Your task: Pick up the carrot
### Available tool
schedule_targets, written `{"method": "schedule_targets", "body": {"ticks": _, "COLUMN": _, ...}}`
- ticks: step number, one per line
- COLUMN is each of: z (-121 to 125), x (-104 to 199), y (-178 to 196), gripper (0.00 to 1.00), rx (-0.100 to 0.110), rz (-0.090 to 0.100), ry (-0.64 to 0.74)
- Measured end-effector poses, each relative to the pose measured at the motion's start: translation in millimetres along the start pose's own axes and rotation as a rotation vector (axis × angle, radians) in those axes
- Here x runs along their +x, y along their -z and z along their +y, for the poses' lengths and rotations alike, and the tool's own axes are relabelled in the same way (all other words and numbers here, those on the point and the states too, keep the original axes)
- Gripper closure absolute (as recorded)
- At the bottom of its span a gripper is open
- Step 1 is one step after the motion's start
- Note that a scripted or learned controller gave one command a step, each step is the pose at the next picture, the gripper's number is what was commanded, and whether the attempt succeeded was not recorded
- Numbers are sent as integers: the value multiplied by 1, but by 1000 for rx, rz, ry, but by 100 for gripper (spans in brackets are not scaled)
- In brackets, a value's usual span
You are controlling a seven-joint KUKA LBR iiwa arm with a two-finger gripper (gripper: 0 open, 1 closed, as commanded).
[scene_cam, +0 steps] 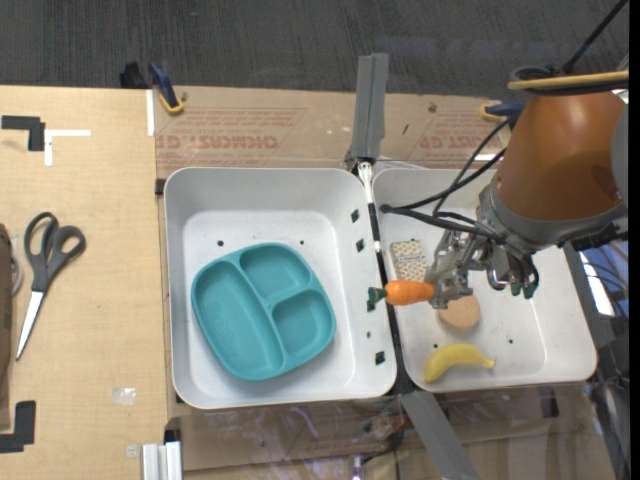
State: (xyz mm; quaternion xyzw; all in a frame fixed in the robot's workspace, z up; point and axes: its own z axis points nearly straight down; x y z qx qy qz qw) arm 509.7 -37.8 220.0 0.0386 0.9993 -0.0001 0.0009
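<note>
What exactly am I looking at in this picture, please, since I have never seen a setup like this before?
This is a single camera fixed above a workbench, looking down at a slant. The grey and orange shape on the right is a robot arm, reaching in from that side. At its end is a two-finger gripper, the robot's "hand".

Two shallow white bins sit side by side. The left bin holds a teal divided plate. The right bin holds a carrot, a banana, a round tan item and a small patterned piece.

The gripper sits at the carrot's thick end, but I cannot tell whether it actually grips it. A pair of scissors lies on the bench to the left.
</note>
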Motion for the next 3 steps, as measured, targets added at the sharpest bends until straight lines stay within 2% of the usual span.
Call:
{"method": "schedule_targets", "body": {"ticks": 1, "z": 63, "x": 37, "y": -29, "gripper": 100, "rx": -1, "rz": 2, "ry": 103}}
{"method": "schedule_targets", "body": {"ticks": 2, "z": 118, "x": 20, "y": 15, "gripper": 100, "rx": -1, "rz": -1, "ry": 236}}
{"method": "schedule_targets", "body": {"ticks": 3, "z": 97, "x": 23, "y": -29, "gripper": 100, "rx": -1, "rz": 2, "ry": 526}}
